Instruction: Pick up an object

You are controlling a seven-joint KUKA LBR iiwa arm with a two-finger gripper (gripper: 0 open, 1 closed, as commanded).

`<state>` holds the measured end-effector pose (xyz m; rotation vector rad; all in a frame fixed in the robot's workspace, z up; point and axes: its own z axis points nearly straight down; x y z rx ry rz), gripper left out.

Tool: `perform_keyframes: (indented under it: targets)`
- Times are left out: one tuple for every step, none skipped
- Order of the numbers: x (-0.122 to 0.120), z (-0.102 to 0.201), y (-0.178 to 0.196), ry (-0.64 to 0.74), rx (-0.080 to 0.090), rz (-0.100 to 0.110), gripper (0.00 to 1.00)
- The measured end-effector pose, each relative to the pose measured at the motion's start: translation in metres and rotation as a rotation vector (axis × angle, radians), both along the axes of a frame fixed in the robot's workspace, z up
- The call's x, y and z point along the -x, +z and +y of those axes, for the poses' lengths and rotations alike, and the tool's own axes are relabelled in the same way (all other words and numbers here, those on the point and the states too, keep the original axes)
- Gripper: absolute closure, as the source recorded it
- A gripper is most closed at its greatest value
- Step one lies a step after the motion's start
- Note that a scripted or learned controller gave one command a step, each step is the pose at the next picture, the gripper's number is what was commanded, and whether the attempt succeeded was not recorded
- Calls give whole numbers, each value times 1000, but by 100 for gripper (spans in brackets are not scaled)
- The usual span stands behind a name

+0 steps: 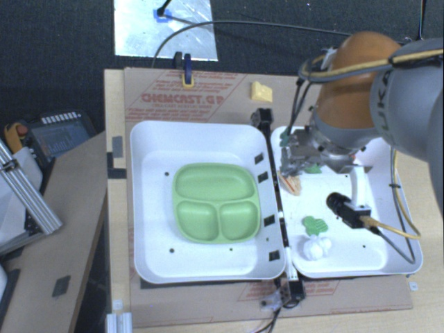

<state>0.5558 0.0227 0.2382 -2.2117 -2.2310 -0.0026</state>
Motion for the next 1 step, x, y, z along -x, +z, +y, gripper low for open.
perform_keyframes:
  targets:
    - [-6,50,3,1,-1,-1,100]
